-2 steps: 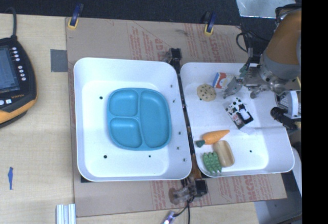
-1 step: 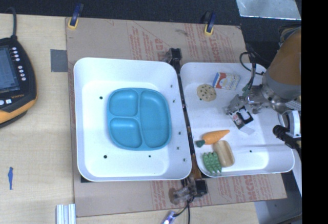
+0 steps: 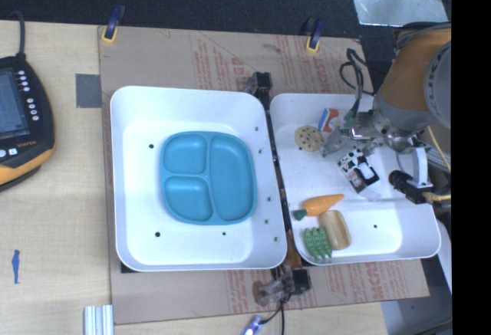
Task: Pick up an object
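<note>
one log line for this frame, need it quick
end effector low in right bin | near cookie | carrot, bread lie nearer front | blue plate in left bin

A divided plate lies in the left bin; the right bin holds a carrot and cookie.

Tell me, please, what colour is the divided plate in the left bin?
The divided plate is light blue, shown plainly in the camera view.
</note>
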Robot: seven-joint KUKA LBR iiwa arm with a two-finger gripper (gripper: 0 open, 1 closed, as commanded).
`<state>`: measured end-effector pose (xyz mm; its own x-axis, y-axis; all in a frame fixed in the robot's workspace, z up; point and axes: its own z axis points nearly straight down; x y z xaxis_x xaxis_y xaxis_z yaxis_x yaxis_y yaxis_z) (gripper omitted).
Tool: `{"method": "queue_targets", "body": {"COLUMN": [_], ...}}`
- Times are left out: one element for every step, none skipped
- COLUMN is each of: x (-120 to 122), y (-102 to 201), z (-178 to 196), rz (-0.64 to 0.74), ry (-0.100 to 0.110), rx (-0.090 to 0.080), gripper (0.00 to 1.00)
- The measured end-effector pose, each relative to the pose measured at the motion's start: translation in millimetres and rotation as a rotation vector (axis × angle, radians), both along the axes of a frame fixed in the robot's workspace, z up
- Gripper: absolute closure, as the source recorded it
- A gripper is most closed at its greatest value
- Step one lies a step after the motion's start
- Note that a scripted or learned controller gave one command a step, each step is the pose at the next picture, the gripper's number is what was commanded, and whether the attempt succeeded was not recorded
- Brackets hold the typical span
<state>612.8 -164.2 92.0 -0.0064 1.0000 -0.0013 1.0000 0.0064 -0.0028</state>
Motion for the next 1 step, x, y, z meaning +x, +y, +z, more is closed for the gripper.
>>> {"method": "queue_targets", "body": {"x": [43.6], "y": [14.2], "z": [0.2], "rz": [-0.003], "ry": [0.000], "rx": [0.002], "gripper": [0.00]}}
